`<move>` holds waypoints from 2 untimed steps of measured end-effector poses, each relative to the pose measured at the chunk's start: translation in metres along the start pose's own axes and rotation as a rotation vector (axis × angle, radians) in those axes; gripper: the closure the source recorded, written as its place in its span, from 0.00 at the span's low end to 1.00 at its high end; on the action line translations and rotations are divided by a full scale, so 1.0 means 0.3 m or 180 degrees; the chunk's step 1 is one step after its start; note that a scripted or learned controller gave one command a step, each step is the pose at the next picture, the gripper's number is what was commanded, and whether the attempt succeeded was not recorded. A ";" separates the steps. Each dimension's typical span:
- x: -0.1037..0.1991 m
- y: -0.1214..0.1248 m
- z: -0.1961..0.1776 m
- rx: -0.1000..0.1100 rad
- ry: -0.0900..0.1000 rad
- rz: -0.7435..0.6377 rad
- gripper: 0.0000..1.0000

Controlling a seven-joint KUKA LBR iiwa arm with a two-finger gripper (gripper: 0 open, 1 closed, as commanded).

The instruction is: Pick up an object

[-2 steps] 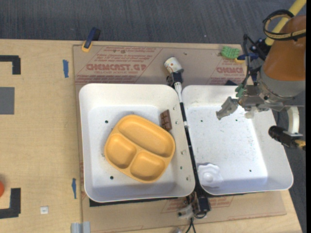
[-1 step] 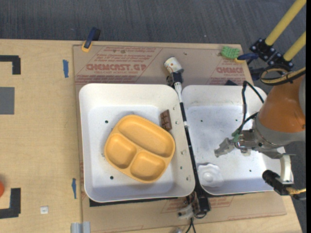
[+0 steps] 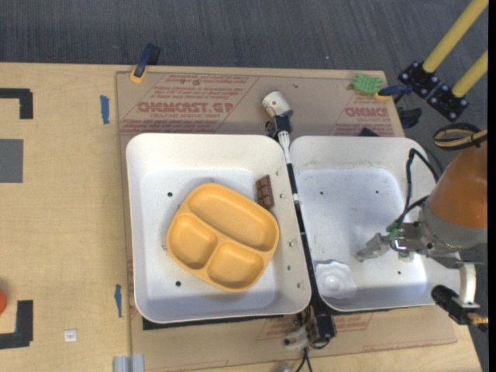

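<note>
The claw (image 3: 373, 246) hangs low inside the right bin (image 3: 353, 161), and whether it is released or clenched I cannot tell. Nothing is visibly held. A small white object (image 3: 335, 277) lies just beside it near the bin's front edge, likely the target; this looks like the approach step. Next it must centre over that object and descend. The yellow tray (image 3: 223, 235) and brown block (image 3: 264, 191) sit in the left bin (image 3: 155, 208).

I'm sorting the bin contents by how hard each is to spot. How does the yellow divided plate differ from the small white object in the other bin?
The yellow divided plate stands out against its white bin, while the small white object nearly blends into its bin. The plate is far larger, covering much of the left bin's floor; the white object takes up one small spot near the right bin's front edge. The plate has three compartments; the white object shows none. Both lie untouched.
</note>
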State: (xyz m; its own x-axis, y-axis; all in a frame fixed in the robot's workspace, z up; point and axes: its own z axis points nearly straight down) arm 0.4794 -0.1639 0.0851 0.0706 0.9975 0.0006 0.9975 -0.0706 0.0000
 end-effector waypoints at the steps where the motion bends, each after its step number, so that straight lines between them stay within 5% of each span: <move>1: 0.024 0.175 -0.001 -0.0007 -0.0001 0.0606 0.00; 2: 0.002 0.373 0.000 -0.0003 -0.0002 0.0980 0.00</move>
State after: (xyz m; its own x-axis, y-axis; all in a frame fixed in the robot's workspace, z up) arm 0.5912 -0.1713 0.0850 0.3697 0.9292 0.0000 0.9292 -0.3697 0.0007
